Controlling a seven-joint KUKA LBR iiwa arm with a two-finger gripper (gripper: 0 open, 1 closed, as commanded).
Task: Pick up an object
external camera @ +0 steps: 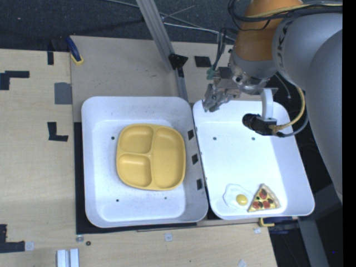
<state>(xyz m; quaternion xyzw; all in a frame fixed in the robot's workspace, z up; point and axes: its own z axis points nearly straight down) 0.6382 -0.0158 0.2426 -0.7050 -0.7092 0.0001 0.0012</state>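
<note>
A yellow three-compartment plate (pixel 151 156) lies in the middle of the left bin (pixel 97 121). In the right bin (pixel 250 154), near its front edge, sit a toy fried egg (pixel 237 197) and, touching its right side, a toy pizza slice (pixel 263 198). My gripper (pixel 212 103) hangs over the far left corner of the right bin, well away from the egg and pizza. Nothing shows between its fingers, and their spread is too small to read.
A metal pole (pixel 161 35) slants up from behind the bins' shared far edge. Black tape marks (pixel 55 131) and a blue-yellow clip (pixel 74 51) lie on the wooden bench to the left. A black cable connector (pixel 258 123) hangs over the right bin's far side.
</note>
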